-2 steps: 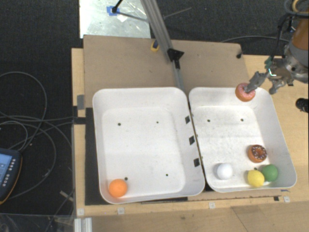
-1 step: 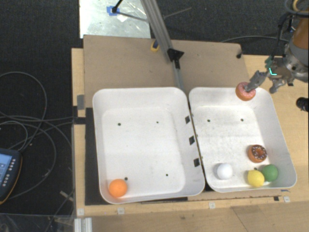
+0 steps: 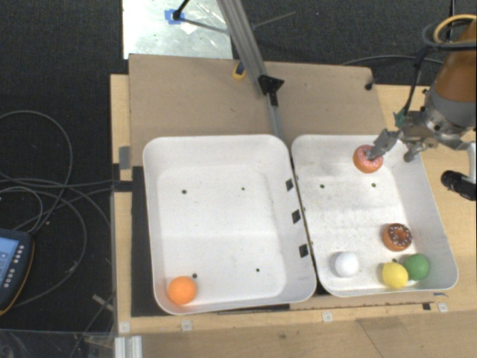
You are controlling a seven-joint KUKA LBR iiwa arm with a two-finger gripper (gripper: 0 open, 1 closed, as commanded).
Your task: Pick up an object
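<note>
Up at the far right of the bench, the grey arm reaches in over the right bin, its orange band showing above the wrist. The gripper hangs over that bin's far right corner with its two fingers spread apart; one finger touches or overlaps the top of a pink frosted donut, the other points down to the right of it. Whether the donut sits between the fingers or merely under one of them cannot be told. The donut lies by the far wall of the right bin.

Nearer in the same bin, by the right wall, sits a chocolate donut with sprinkles. Along the near edge lie a white ball, a yellow lemon-like fruit and a green ball, the last two touching.

Over in the left bin, an orange ball rests in the near left corner, well apart from everything else.
</note>
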